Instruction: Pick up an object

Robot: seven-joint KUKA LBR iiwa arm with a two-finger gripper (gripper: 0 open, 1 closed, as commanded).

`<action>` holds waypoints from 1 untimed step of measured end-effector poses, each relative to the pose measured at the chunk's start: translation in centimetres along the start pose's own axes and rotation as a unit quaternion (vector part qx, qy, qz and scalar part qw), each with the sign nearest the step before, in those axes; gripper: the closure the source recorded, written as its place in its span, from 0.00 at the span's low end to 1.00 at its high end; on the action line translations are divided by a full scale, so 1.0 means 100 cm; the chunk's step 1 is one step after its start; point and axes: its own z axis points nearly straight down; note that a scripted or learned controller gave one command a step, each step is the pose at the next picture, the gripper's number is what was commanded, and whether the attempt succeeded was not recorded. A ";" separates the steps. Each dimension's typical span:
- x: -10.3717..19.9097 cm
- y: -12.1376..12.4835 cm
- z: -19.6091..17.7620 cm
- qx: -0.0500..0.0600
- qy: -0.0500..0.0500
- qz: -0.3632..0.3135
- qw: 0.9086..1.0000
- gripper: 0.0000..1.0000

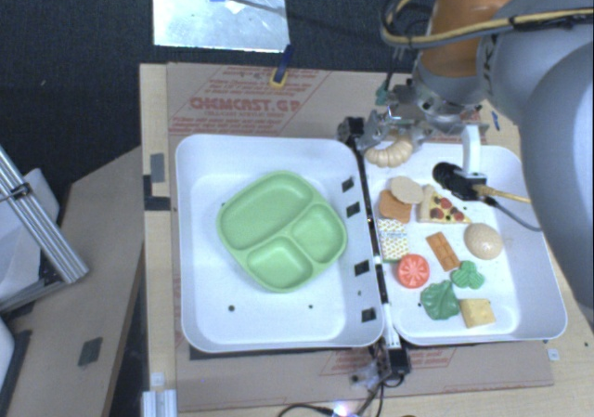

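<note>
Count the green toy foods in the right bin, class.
2. A larger leafy green lies near the front of the right bin; a smaller green sits just behind it, right of the tomato. The arm could hide others.

The arm (548, 81) is cut off by the picture's right and top edges, and its grey body hides the right bin's (534, 327) far right corner and part of its right rim. The gripper (401, 127) sits at the bin's far edge under the orange band (473, 6); the state of the jaws cannot be determined. A cream curved food item (388, 154) beside it is partly covered. The print on the small patterned card (393, 241) is too small to read.
</note>
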 end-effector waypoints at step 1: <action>-0.010 -0.004 -0.004 0.000 0.000 0.001 1.000 1.00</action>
